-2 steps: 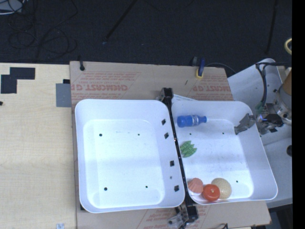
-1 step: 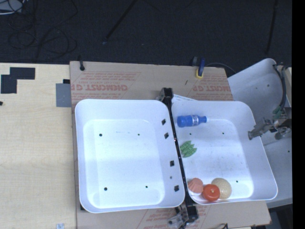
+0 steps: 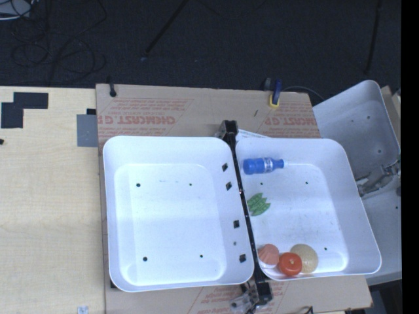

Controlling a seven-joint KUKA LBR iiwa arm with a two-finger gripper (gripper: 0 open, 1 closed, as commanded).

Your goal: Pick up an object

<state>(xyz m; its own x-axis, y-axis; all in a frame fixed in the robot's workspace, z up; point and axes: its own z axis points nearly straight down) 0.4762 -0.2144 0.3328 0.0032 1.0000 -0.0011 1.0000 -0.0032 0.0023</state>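
Right bin [image 3: 340, 156] holds every object. Blue bottle [image 3: 262, 166] lies on its side near the far left corner, cap end pointing right. Green leafy piece [image 3: 258, 205] sits just beside the divider, mid-bin. At the near edge an orange-pink round piece [image 3: 268, 254], red tomato-like ball [image 3: 290, 263] and pale yellow round piece [image 3: 306, 256] cluster, touching. Left bin [image 3: 111, 175] alongside on the tabletop [image 3: 46, 201].

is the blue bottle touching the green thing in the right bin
Apart. The camera view shows the blue bottle lying near the far wall of the right bin, with bare white floor between it and the green thing nearer the divider.
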